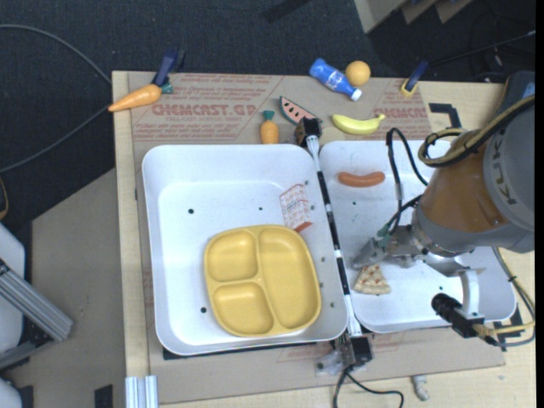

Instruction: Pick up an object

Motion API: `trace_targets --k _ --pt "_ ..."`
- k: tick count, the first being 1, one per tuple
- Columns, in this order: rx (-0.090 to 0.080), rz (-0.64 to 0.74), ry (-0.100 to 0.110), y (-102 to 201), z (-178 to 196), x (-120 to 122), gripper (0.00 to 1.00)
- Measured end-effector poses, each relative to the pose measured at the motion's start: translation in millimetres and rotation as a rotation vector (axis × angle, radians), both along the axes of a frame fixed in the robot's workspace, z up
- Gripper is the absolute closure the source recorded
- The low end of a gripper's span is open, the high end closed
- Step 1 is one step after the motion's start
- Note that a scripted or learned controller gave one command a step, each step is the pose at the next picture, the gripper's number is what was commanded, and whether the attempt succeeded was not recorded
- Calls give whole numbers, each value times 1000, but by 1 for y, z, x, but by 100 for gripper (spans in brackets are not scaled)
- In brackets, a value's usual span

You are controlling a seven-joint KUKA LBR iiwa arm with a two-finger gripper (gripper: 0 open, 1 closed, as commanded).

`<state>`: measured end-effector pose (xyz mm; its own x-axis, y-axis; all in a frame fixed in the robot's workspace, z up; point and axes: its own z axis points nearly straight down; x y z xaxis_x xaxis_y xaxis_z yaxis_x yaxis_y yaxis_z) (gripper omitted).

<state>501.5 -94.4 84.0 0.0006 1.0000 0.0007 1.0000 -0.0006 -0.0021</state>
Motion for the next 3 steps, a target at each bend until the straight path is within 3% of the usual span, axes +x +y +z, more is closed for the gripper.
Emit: trace_targets --k 1,2,3 --pt "-1 -1 -3 0 10 1 100" --pt "-1 -1 -2 0 10 0 0" --pt "0 0 1 -3 0 -23 0"
